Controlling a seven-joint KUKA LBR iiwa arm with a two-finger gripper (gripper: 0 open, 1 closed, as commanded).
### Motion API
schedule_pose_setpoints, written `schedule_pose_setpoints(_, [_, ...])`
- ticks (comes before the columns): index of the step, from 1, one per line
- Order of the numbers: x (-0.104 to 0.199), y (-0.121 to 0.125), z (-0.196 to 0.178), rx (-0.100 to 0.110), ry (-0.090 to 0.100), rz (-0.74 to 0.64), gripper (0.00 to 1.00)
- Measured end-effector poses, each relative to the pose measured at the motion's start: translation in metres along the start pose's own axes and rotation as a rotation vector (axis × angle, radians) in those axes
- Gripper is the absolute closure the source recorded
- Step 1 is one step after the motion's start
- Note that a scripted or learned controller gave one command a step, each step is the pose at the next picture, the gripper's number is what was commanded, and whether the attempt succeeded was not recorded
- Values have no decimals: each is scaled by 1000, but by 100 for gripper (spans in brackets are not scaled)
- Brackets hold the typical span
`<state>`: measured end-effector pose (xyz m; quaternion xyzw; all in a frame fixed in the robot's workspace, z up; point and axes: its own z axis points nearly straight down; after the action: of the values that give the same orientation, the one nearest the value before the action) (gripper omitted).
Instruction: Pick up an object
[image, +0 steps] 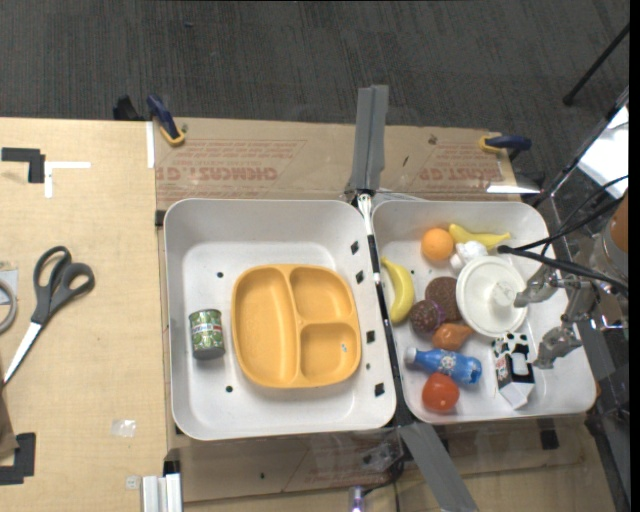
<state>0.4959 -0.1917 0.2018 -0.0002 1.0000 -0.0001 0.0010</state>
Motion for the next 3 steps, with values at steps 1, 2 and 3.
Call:
schedule_pose_setpoints(1, [10, 46, 107, 0, 0, -37, 0])
schedule_pose_setpoints(2, [-86, 64, 108, 0, -3, 10, 0])
schedule_pose_setpoints(3, [-39, 97, 109, 0, 0, 99, 0])
